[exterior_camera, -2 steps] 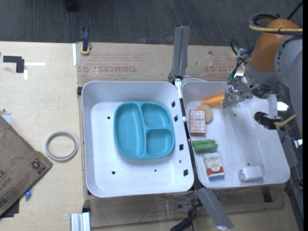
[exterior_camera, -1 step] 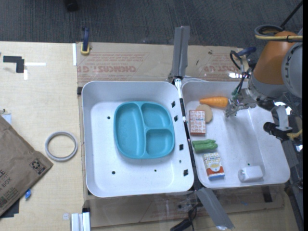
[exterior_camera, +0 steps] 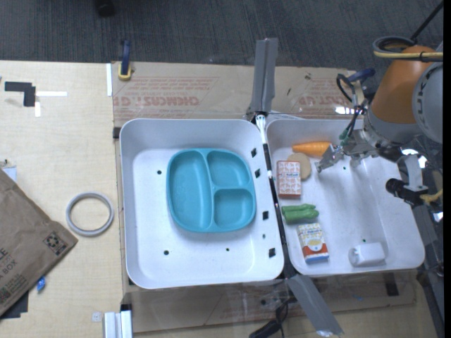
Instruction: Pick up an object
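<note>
Two white bins sit side by side on the bench, and all the action is in the right bin [exterior_camera: 394, 255]. The tool [exterior_camera: 331, 159] hangs low over that bin's far left part, its metal fingers pointing left, and whether they are apart or together I cannot tell at this size; nothing shows between them. Just beside the tip, toward the bin's far left corner, lies the carrot [exterior_camera: 311, 147], long axis running left to right, roughly in line with the tool's reach. That looks like the target, though it is a judgement. Touching or nearly touching the carrot's near side is a tan round piece [exterior_camera: 301, 166], with a small red-and-white box [exterior_camera: 288, 178] beside it along the left wall. Further toward the near edge come a green pod [exterior_camera: 299, 213] and a little carton [exterior_camera: 313, 241], and a white cylinder [exterior_camera: 368, 253] rests near the near right corner. The left bin [exterior_camera: 144, 252] carries a blue divided plate [exterior_camera: 211, 189]. To take the carrot, the tool must ease left and close across its short width.
</note>
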Tool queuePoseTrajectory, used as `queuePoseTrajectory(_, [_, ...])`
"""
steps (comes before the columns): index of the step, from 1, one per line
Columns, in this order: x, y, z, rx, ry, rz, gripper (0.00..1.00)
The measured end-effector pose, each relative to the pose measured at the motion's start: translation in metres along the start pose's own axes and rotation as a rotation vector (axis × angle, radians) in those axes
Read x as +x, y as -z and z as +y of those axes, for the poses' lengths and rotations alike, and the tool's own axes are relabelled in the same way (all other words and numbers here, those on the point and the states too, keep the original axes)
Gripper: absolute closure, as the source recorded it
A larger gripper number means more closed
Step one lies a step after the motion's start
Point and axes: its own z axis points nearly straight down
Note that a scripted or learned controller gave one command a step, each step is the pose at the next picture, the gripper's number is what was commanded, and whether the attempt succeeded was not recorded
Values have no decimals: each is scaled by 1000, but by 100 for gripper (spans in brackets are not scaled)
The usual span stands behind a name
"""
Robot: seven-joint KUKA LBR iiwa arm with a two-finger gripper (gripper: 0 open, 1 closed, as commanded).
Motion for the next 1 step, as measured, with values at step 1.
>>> queuePoseTrajectory(1, [29,-4,28,21,-368,0,0])
